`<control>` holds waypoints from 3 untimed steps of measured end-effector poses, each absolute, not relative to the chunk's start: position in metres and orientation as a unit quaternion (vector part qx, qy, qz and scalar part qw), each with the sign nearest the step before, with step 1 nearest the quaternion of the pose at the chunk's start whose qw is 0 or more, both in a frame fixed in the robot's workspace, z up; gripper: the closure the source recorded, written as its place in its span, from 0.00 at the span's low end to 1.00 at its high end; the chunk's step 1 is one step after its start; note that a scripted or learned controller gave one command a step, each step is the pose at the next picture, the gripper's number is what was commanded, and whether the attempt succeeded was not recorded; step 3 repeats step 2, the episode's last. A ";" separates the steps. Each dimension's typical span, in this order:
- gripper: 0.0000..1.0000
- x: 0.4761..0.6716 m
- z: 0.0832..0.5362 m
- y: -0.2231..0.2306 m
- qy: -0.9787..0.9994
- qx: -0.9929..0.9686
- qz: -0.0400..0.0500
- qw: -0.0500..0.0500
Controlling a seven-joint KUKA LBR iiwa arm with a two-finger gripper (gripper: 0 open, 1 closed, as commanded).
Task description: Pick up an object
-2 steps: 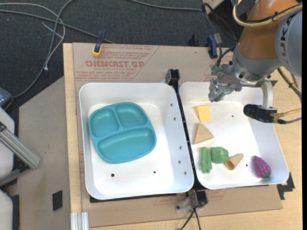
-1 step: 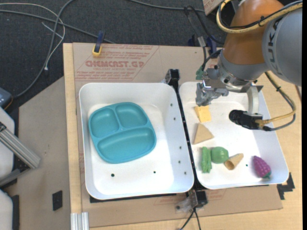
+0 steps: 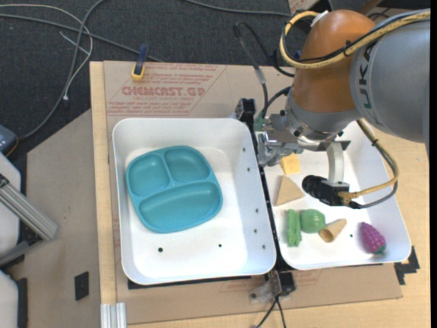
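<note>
Arm (image 3: 355, 67) came in from the upper right of the frame, wrist over the top left corner of the right bin (image 3: 379, 173). Gripper (image 3: 273, 144) sat low beside the divider between the two bins; how far open: couldn't tell, the wrist blocked it. Nothing seen held in it.

Both bins sat on a cardboard sheet (image 3: 171, 91) on the counter. Left bin (image 3: 205, 255), centre left of the frame, held a teal divided plate (image 3: 174, 188).

Right bin, candidates for the pick:
- tan wedge (image 3: 287, 191), tip pointing up-frame, long axis near vertical, just below the yellow square
- green stick (image 3: 293, 228), long axis vertical in the frame, touching a green round piece (image 3: 313, 219) on its right
- purple grape bunch (image 3: 372, 238), lower right corner, long axis upper left to lower right
- cone (image 3: 333, 231), axis lower left to upper right, just right of the green round piece
- yellow square (image 3: 290, 165), flat, nearest the gripper, just below and right of it
</note>
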State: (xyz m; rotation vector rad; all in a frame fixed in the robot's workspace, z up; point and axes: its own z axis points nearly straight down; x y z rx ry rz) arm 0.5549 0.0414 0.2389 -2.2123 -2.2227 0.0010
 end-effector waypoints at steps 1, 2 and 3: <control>1.00 0.533 0.233 0.082 -0.709 -0.705 0.001 0.003; 0.00 0.534 0.234 0.080 -0.707 -0.707 0.001 0.002; 0.00 0.534 0.234 0.080 -0.707 -0.707 0.001 0.002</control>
